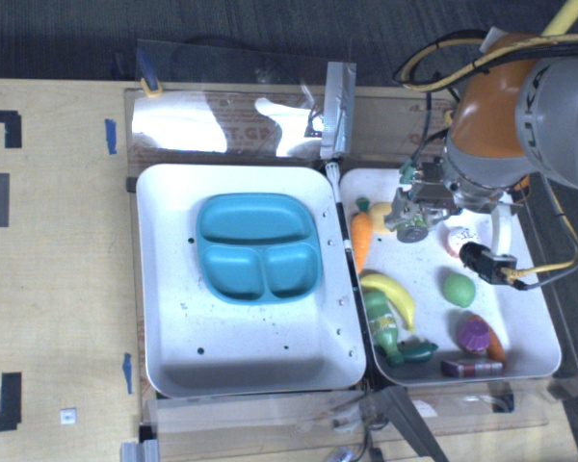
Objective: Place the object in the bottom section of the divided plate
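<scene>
The gripper (pixel 416 221) hovers over the far part of the right bin (pixel 530 354), beside the carrot (pixel 360 239); whether it is open or closed I cannot tell. Picking is in hand. Next: lift one object and carry it left to the blue divided plate (pixel 258 245).

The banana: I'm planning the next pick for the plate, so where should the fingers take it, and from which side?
Probably from above, at the banana's curved middle, fingers across its narrow width. Its lower end lies against the green bottle, while the middle looks freer.
</scene>
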### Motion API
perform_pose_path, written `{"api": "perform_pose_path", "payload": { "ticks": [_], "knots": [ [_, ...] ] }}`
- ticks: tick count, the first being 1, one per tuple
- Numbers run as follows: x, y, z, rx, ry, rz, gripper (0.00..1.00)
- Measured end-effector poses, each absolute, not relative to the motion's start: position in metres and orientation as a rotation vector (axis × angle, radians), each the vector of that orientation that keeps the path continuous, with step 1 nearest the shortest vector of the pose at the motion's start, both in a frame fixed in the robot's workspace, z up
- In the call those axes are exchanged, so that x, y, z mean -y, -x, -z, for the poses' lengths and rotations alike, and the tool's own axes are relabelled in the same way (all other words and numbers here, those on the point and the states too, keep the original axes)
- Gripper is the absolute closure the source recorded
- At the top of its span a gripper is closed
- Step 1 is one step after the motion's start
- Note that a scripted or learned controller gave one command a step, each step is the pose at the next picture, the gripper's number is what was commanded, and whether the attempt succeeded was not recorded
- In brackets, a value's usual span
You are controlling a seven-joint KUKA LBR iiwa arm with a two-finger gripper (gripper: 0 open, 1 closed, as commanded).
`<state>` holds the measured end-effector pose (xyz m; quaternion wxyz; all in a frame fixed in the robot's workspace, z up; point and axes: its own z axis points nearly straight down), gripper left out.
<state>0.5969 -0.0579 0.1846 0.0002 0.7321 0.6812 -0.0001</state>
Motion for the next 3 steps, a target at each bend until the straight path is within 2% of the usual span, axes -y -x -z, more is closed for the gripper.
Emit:
{"api": "perform_pose_path", "payload": {
  "ticks": [1, 2, 3],
  "knots": [
    [-0.02, -0.602, -0.184, -2.242, -2.201, -0.003, 1.0],
    [-0.037, -0.602, -0.176, -2.314, -2.109, -0.02, 1.0],
    [-0.037, -0.599, -0.169, -2.32, -2.116, -0.005, 0.0]
  ]
}}
